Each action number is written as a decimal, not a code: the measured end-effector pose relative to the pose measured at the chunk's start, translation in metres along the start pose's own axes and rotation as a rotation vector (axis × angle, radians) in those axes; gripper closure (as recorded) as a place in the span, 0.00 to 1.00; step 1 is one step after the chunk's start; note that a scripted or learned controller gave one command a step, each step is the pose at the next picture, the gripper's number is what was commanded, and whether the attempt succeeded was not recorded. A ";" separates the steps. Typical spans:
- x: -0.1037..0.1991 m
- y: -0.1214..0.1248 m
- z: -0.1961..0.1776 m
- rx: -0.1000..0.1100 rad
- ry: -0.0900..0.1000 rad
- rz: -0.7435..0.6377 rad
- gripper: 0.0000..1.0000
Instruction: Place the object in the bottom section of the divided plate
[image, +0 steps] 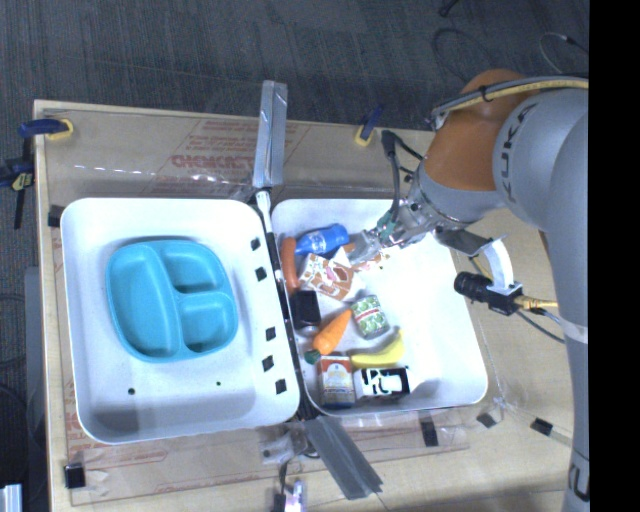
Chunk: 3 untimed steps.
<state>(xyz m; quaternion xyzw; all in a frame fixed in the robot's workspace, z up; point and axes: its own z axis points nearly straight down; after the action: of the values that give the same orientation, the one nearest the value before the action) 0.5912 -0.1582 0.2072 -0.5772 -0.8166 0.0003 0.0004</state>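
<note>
Gripper (372, 245) hovers over the packet (327, 276) just below-left; grip state unclear; crowded neighbours could spoil the grab.

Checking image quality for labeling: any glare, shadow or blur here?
Camera view: sharp overall; the plate reads clean; soft shadow along the left bin's lower wall; mild sheen on the bench's plastic cover; the claw is small and cluttered, hard to resolve.
</note>
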 end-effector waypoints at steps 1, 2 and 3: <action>0.106 -0.060 -0.018 -0.001 -0.001 -0.171 1.00; 0.170 -0.060 -0.048 -0.004 -0.003 -0.326 1.00; 0.221 -0.025 -0.055 -0.003 -0.003 -0.338 1.00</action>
<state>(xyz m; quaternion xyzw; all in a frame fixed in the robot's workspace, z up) 0.4940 0.0422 0.2627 -0.4315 -0.9021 -0.0004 -0.0016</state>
